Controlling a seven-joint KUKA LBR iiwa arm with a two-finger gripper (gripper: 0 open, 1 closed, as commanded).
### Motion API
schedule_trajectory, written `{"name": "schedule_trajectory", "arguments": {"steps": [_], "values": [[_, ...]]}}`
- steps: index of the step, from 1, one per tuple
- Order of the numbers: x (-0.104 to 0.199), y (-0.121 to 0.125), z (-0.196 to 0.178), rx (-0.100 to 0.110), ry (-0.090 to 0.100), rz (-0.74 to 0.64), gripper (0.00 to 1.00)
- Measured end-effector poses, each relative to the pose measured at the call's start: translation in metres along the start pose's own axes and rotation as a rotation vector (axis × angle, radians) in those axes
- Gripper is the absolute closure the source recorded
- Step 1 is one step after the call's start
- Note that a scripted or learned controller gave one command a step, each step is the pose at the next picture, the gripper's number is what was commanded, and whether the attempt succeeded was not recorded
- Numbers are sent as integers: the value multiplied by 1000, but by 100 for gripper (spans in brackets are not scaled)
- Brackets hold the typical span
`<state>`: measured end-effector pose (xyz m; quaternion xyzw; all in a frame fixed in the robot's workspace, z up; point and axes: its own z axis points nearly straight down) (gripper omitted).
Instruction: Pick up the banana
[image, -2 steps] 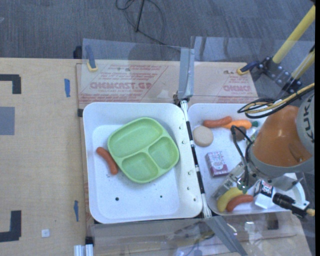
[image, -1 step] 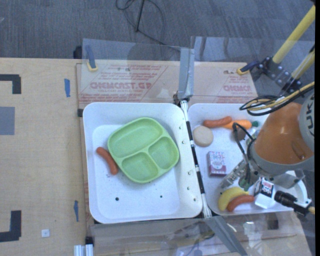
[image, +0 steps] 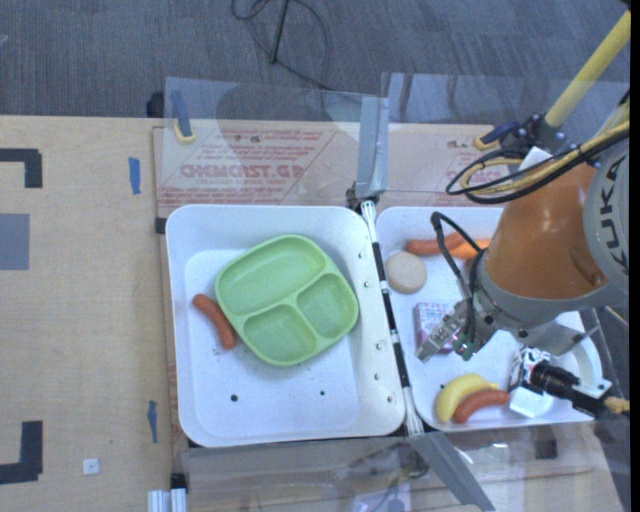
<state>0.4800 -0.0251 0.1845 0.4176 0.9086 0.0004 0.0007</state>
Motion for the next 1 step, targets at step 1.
{"name": "schedule_trajectory", "arguments": {"steps": [1], "values": [[0,0,0,0,0,0,0]]}}
